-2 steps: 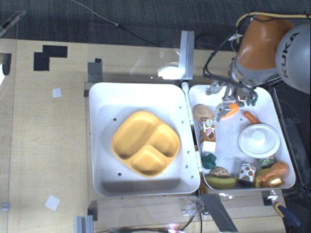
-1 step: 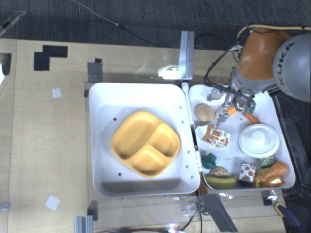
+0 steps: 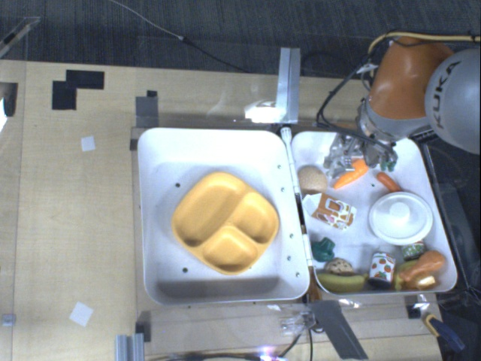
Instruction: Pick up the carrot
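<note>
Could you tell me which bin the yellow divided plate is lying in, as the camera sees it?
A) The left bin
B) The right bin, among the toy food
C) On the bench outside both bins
A: the yellow divided plate lies in the middle of the left bin, while the carrot and the other toy food sit in the right bin, where the gripper is.

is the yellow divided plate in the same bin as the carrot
No, the yellow divided plate lies in the left bin, while the carrot is in the right bin beside the gripper.
</note>
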`<state>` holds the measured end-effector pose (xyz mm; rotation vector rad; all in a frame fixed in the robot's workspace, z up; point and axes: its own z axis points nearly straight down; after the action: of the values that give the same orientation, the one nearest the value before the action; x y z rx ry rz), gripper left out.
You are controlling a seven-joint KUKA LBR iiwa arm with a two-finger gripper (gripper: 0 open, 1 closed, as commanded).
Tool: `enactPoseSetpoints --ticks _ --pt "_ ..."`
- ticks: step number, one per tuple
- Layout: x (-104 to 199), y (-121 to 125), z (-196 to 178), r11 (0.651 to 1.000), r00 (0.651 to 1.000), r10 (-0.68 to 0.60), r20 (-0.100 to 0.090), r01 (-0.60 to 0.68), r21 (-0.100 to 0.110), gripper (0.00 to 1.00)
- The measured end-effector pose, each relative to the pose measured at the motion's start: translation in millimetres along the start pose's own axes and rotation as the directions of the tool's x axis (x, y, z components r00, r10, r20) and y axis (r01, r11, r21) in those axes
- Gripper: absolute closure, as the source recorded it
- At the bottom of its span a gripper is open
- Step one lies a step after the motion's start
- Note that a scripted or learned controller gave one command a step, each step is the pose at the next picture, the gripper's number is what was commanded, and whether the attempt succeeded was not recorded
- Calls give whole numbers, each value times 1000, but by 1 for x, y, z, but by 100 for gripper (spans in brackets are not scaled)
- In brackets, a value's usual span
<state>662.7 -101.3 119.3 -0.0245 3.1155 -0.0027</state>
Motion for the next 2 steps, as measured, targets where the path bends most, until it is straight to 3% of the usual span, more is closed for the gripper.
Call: enactPoseSetpoints --ticks 1,2 --pt "-11 0 -64 975 975 221 -11 -221 1 100" --pt "47 42 -83 982 982 -190 -15 190 -6 100"
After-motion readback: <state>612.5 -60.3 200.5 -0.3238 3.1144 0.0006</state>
